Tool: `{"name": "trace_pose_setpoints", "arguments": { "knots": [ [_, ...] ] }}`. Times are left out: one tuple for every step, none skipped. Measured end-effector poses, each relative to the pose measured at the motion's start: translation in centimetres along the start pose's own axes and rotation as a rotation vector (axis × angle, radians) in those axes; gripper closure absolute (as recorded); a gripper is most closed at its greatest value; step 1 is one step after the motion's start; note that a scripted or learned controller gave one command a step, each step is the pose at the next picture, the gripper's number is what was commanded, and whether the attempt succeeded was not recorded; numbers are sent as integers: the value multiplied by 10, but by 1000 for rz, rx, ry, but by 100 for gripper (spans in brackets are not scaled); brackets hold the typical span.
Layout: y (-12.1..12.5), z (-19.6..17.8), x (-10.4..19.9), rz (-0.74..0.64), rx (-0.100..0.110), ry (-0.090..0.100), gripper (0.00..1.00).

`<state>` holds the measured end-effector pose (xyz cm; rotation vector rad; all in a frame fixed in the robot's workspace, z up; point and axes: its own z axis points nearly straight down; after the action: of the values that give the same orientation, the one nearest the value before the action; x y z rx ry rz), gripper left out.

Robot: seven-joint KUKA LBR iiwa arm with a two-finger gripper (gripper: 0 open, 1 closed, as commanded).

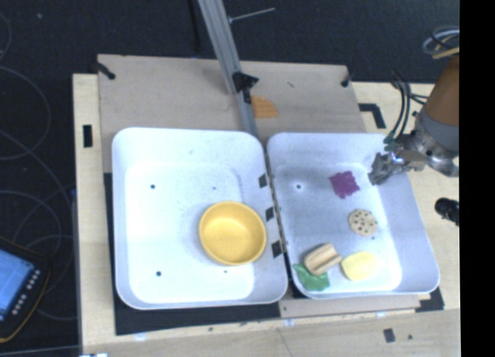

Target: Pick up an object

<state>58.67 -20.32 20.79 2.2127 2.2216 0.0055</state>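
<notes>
one cam overhead, slanted, both bins [124,193]

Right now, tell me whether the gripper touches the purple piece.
Apart. The camera view shows bare white bin floor between the gripper and the purple piece.

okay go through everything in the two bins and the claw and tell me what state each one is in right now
yellow bowl: upright, mouth up, in the left bin.
purple block: lying flat in the right bin, near the claw.
cookie: lying flat, apart from the others.
tan roll: on its side, over a green piece.
yellow lump: resting beside the roll.
claw: over the right bin's far edge, holding nothing visible.
</notes>
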Motion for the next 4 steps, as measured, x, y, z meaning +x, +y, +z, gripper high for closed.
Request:
{"name": "trace_pose_setpoints", "arguments": {
  "knots": [
    [1, -34, -1, 0, 1, 0, 100],
    [-1, -24, 49, -2, 6, 1, 100],
    [-12, -29, 105, -3, 6, 3, 100],
    [-13, -21, 161, -3, 6, 3, 100]
  ]
}}
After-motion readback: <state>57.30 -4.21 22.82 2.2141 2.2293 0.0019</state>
